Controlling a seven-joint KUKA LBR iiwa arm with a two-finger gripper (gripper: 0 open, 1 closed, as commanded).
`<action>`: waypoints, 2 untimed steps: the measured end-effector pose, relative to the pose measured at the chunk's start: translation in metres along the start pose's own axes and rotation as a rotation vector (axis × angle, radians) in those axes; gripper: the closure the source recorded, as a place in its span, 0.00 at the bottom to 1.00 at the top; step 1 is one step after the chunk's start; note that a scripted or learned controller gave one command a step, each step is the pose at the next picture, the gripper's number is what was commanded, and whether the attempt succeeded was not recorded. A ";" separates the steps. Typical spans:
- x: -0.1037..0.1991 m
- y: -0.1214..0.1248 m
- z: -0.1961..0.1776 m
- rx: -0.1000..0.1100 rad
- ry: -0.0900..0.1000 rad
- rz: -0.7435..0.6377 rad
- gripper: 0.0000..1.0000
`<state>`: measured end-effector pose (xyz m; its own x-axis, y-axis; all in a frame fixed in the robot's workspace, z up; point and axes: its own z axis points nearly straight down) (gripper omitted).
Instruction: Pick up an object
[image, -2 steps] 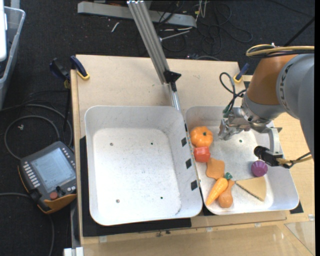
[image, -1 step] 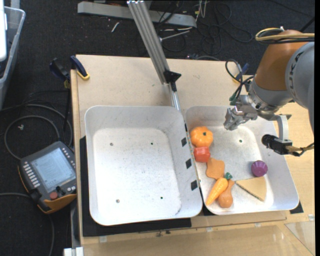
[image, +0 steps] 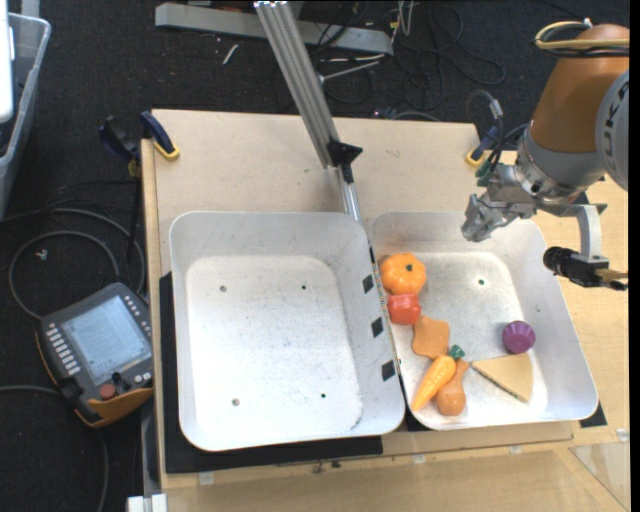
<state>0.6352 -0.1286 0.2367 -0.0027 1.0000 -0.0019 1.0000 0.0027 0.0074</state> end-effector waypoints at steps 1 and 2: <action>0.059 0.005 -0.008 0.004 0.004 -0.006 1.00; 0.112 0.000 -0.015 0.006 0.004 -0.006 1.00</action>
<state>0.6353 -0.0164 0.2513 -0.0083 1.0000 0.0022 1.0000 0.0083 0.0012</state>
